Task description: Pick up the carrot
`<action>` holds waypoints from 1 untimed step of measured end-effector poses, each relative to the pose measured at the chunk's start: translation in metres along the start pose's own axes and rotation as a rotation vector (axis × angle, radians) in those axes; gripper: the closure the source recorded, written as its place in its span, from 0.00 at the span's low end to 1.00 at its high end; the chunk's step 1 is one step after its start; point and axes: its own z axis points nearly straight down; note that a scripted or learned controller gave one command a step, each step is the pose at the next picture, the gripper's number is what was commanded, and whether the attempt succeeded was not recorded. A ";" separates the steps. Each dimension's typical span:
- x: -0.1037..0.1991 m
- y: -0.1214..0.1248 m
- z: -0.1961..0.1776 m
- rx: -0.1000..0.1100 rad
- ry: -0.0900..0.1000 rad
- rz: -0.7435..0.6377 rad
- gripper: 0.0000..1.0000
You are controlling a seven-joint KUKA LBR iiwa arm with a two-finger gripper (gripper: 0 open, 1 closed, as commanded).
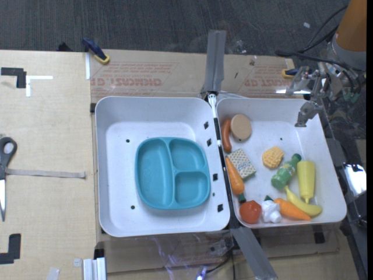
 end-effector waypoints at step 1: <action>0.024 0.041 0.146 0.000 0.000 0.100 0.00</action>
